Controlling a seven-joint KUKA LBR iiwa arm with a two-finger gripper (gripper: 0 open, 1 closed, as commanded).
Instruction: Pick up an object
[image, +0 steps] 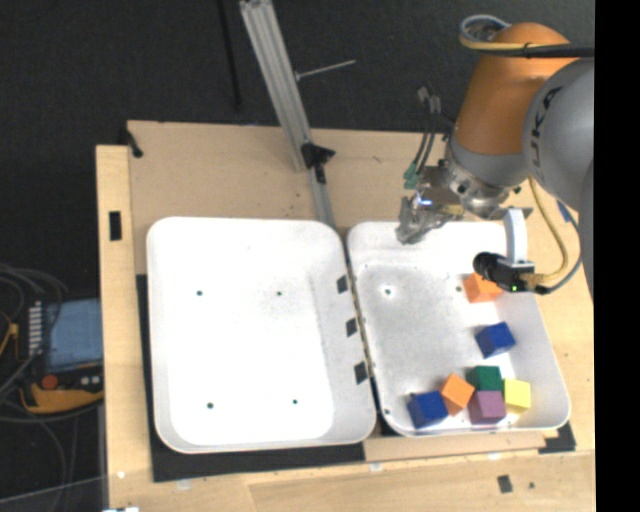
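Your gripper (413, 228) hangs over the far edge of the right bin (420, 320), toward its far left corner. Nothing shows in its grasp, and you cannot tell from this angle whether it is open or closed. Every block you could pick lies toward the bin's right edge or near edge.

The lone blue block (494, 338) by the right edge looks like your best choice. It stands apart from its neighbours, so there should be room on both sides to close on it. An orange block (480, 290) sits farther back along the same edge, but the bin wall just beside it may crowd your approach.

Avoid the cluster at the near right corner. There a second blue block (428, 408), a second orange block (458, 392), a green block (488, 377), a purple block (487, 407) and a yellow block (517, 394) touch or nearly touch.

Come straight down, centred, with the gripper squared to two flat faces, and lift only once it has closed.

You can read no label on the blocks or the bin. A dark marking on the grey arm (565, 130) is cut off and too blurred to make out.
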